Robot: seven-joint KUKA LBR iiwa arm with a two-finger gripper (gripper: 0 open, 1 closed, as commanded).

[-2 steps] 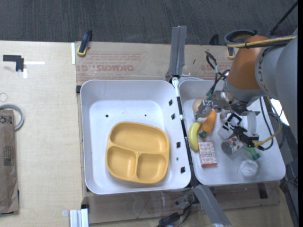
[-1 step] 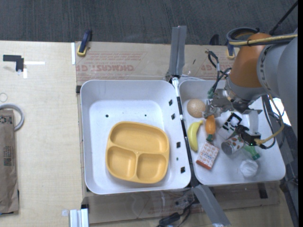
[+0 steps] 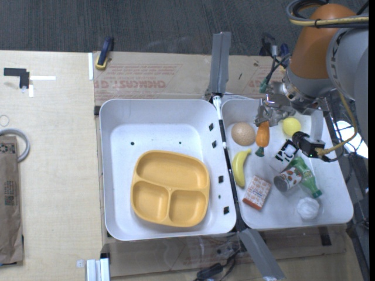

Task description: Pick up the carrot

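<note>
Two white bins sit side by side on the table (image 3: 47, 157), and reading across from the left, the first thing on the bare wood is a brown paper bag (image 3: 10, 198) at the edge. The left bin (image 3: 117, 122) holds just a yellow divided plate (image 3: 170, 187). Past the divider, the right bin (image 3: 334, 206) is crowded: a banana (image 3: 239, 167) along its near wall, a beige egg-shaped thing (image 3: 243, 133) above it, a small red carton (image 3: 257, 192) below, then a tin can (image 3: 287, 180), a green bottle (image 3: 307, 179) and a clear lump of plastic (image 3: 307, 207). The carrot (image 3: 262, 134) stands nearly upright just right of the egg-shaped thing, with a yellow lemon (image 3: 291, 126) a little further over. The gripper (image 3: 263, 119) hangs right over the carrot's top end, and the jaws seem to sit on either side of it, though from here I cannot tell whether they are closed on it or merely straddling it. I would judge this the grasp step itself, arm down at the target. The next move calls for a firm close on the carrot and a straight lift, clear of the egg-shaped thing and the lemon crowding both sides.
</note>
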